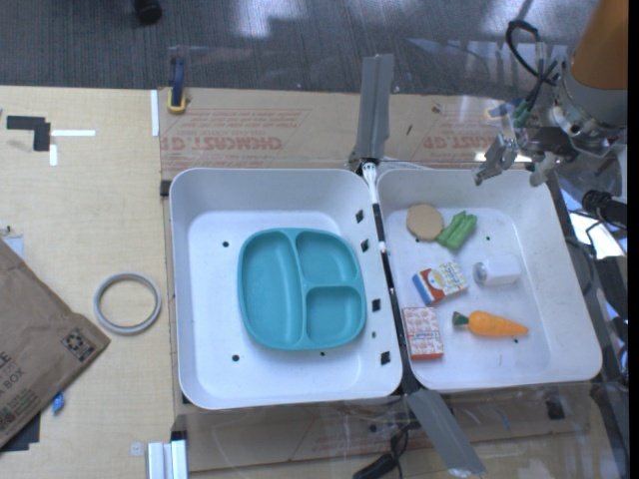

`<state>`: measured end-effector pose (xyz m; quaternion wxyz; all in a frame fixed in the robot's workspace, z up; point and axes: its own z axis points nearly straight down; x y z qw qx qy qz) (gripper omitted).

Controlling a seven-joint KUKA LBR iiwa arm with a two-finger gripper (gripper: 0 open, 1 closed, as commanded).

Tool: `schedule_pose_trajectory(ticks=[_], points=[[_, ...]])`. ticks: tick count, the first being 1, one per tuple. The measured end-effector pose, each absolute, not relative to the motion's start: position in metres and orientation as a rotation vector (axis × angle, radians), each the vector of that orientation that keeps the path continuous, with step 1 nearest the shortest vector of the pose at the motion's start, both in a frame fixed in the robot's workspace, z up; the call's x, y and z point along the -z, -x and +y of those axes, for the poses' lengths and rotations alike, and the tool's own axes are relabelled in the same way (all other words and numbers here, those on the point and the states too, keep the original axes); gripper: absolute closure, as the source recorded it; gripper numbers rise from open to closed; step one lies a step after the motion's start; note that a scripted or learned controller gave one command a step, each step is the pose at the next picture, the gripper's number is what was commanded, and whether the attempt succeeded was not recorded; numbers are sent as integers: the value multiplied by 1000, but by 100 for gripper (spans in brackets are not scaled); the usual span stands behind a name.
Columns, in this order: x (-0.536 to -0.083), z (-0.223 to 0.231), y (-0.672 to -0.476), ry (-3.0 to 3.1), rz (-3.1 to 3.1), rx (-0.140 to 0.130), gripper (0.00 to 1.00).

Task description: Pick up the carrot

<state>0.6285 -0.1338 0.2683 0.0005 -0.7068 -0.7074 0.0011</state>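
So the carrot (496,324) is lying flat in the right bin (559,367), toward its front right part, long axis running roughly left to right, green stem end pointing left and the orange tip pointing right and a touch toward the front. Just left of it sit two small snack boxes (430,307). The claw (519,158) hangs up over the bin's back right rim, well apart from the carrot, fingers spread and holding nothing.
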Motion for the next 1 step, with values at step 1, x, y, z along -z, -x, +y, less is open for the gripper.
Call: schedule_pose_trajectory(ticks=[1], points=[[-120, -117, -566, 2448, -1992, 18, 0]])
